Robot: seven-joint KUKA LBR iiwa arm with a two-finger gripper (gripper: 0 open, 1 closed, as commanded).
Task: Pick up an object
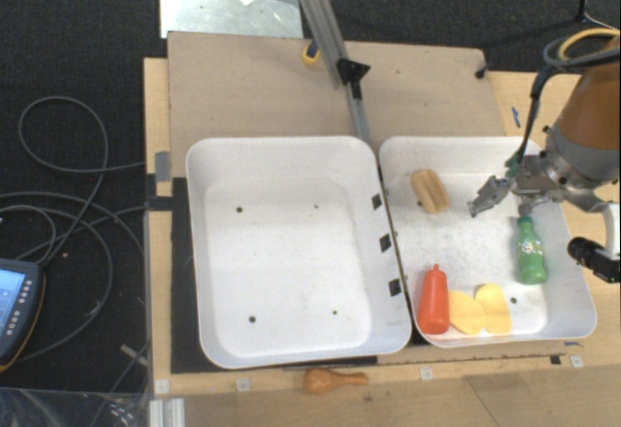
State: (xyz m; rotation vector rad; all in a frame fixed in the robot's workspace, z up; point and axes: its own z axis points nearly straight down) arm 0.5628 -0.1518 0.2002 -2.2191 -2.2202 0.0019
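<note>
Nothing picked yet, judging by the layout: every object I can see sits on a bin floor or on the bench.

Gripper (506,188) is over the far-right part of the right bin (466,151), coming in from the right edge. One finger (485,196) sticks out to the left, clearly visible; the other is lost against the wrist hardware, so I can't tell whether the fingers are apart or together. Nothing is visible between them.

Candidates in the right bin:
- tan block (429,190), far-left area, lying at a slant, left of the gripper with bare floor between them
- green bottle (530,249), right side, lying down, cap toward the far end, just near-side of the gripper. Closest candidate.
- red bottle (434,299), near-left corner, lying with cap pointing far
- yellow pieces (481,309), two or so, touching the red bottle's right side, near wall

Left bin (281,155) offers no target. A brown pear-shaped thing (333,378) lies on the bench outside the bins, near edge; probably out of scope.

Status as I read it: approach phase only. Left to do: settle on a target, descend, close, lift. Which target isn't obvious, since the gripper sits between the tan block and the green bottle's cap end. Height above the bin floor is hard to judge from this angle.

Risk guess: the green bottle is round and lying flat, so it could roll out of a pinch.
</note>
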